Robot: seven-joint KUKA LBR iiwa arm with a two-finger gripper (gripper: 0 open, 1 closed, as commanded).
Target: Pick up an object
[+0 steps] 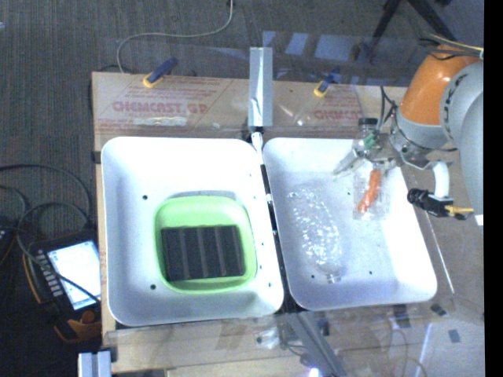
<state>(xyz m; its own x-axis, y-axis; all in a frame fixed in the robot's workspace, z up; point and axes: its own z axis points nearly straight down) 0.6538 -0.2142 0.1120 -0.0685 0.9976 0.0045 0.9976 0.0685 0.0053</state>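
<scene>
Reaching at the right bin's (424,273) far corner, the gripper (368,151) sits just above the orange-filled bag (369,193); its opening I cannot tell. Best descend squarely, closing across the bag's middle.

An orange stick (371,192), perhaps plastic-wrapped, lies tilted in the right bin (409,277).
</scene>
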